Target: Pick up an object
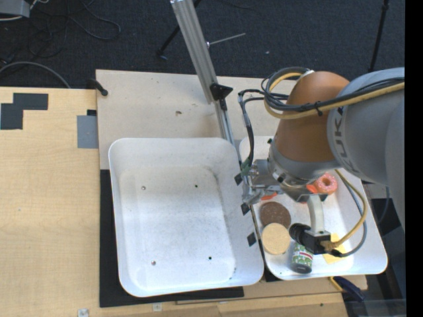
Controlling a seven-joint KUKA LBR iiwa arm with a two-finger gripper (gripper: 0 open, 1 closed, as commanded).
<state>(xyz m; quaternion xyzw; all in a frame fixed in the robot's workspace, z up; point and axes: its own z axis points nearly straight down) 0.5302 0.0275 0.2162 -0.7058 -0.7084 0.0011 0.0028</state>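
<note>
Objects (275, 214) in right white bin (370, 259)

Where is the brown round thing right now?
The brown disc lies in the right bin, near its left wall, just above the tan disc and below the arm's wrist.

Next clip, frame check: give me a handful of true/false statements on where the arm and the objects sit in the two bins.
1. The arm hangs over the right bin. True.
2. The brown disc lies in the left bin. False: it lies in the right bin.
3. The tan disc sits right beside the brown disc. True.
4. The pink ring rests on the wooden bench outside the bins. False: it lies in the right bin, by the arm.
5. A small can with a green label lies in the right bin. True.
</note>
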